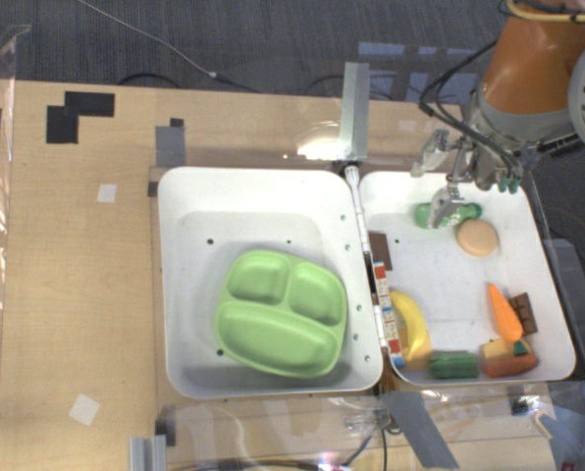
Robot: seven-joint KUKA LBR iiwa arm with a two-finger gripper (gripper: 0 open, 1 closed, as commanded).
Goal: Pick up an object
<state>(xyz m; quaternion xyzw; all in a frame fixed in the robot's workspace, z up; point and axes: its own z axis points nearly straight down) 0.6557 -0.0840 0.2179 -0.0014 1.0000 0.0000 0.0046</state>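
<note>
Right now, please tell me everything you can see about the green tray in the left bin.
The green tray is light green, looks like smooth plastic, with rounded corners and three shallow compartments: two smaller toward the back, one long at the front. It lies flat, right side up, slightly turned, on the floor of the left bin, toward its front right part. Nothing lies in it, and nothing else touches it.

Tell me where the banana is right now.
The banana lies in the right bin, near its left wall and front edge, just left of the dark green block and behind it.
</note>
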